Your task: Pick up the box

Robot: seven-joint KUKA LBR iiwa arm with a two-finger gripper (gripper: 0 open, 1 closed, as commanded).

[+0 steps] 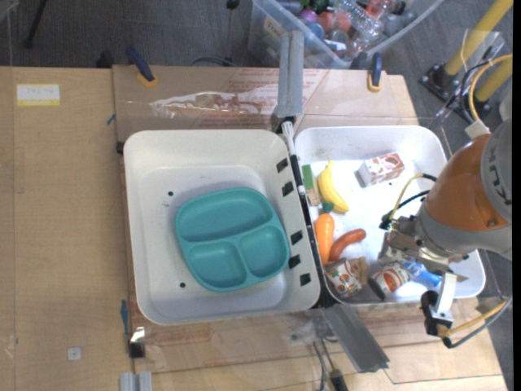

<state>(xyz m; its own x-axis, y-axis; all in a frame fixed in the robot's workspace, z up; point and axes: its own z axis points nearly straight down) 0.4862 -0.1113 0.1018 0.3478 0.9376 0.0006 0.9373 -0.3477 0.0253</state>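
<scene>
The box is a small white and red carton lying flat near the back of the right bin. My gripper hangs low over the front part of that bin, below the orange band of the arm. It sits well in front of the box, above a red and white packet and a blue item. The wrist hides what lies directly beneath it.
The right bin also holds a banana, a carrot, a red sausage-like piece and a printed can. A teal divided plate lies in the left bin. A clear tub of clutter stands behind the bench.
</scene>
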